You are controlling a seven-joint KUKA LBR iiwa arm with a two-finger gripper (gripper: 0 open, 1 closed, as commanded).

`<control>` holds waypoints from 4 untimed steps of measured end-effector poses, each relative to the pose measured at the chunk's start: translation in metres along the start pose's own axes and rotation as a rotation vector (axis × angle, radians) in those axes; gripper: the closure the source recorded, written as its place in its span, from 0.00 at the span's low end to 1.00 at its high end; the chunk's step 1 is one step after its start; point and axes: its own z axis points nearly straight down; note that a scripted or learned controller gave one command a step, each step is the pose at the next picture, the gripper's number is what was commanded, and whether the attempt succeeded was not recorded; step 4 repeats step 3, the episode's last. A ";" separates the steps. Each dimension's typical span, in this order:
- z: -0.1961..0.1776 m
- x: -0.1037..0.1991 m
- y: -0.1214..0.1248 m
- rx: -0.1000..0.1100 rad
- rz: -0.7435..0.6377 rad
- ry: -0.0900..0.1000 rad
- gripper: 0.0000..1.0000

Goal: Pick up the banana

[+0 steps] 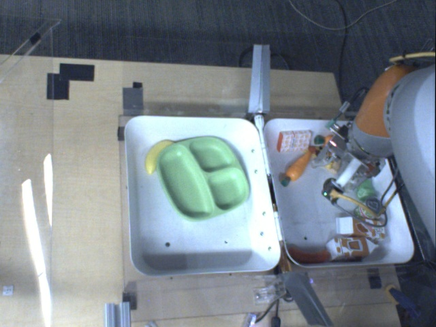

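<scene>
1. Currently the banana [156,154] lies in the left bin [197,261], at its upper-left, tucked against (partly under) the green divided tray [202,176]; just a yellow crescent is exposed.
2. Gripper [340,186] hangs over the right bin [306,230], well apart from the banana, near an orange carrot [300,165] and small cartons. Jaws state: cannot tell, clutter masks them.
3. Handling estimate: light, likely smooth plastic, curved, so slippery. Best hold looks like across the exposed mid-curve, jaws pinching its narrow width, clear of the tray edge.
</scene>
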 end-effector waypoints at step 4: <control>-0.001 -0.007 -0.026 0.000 0.450 0.002 0.00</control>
